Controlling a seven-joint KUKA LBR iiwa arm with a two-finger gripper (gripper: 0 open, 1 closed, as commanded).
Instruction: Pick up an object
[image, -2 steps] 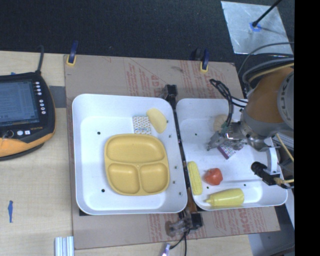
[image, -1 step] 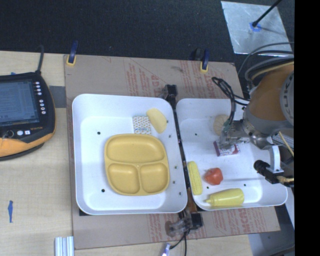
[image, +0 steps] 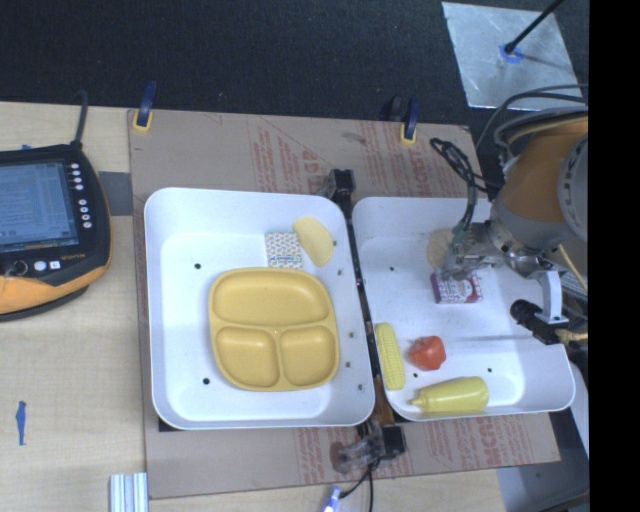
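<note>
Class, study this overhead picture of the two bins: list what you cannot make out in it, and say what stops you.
- Gripper: whether it grips anything, hidden by the wrist above it.
- Red-and-white packet: print too small to read; top edge covered by the gripper.
- Handheld screen: text blurred, cut by the left edge.
- Small patterned square: too small to identify.

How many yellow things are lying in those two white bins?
4. Left bin: a divided yellow tray in the middle and a pale yellow piece near the back. Right bin: a corn cob by its left wall and a yellow squeeze bottle at the front. The arm may hide more.
</note>
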